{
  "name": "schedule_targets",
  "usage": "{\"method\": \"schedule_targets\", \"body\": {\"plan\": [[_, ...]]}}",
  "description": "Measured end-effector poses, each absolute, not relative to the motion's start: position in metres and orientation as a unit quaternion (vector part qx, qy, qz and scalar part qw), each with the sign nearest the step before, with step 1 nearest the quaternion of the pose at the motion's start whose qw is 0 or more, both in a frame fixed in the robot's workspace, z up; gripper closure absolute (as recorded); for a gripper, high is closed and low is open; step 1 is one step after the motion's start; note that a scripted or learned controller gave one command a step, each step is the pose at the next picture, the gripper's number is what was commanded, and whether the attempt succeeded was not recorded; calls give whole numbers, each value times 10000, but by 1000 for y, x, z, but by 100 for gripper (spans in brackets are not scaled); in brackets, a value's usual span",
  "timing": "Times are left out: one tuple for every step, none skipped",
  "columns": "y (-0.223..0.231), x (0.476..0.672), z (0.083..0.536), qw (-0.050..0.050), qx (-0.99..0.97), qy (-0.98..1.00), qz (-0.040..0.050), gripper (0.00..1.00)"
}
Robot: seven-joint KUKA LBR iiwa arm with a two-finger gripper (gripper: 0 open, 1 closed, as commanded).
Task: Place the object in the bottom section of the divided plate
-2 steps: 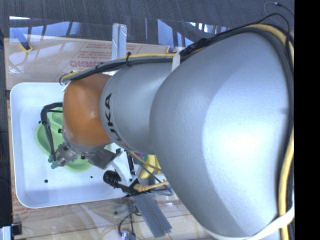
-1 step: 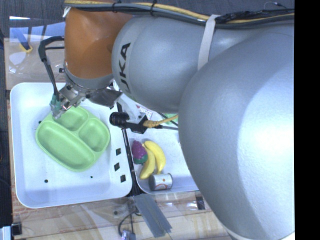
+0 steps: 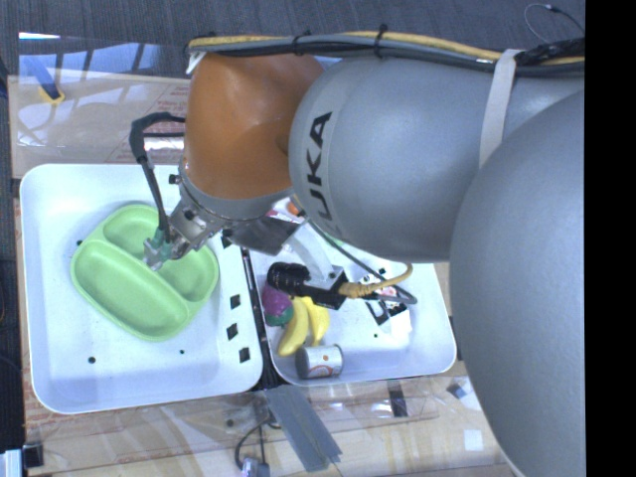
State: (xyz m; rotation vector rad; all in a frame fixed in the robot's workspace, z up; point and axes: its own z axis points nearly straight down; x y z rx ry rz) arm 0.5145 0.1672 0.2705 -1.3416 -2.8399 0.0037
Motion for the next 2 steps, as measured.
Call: {"method": "schedule_targets", "body": {"plan": [[126,492,330,-1,-4271,-9042,0,100],[164,513,291,10,-4399,-8980,20,100]]}}
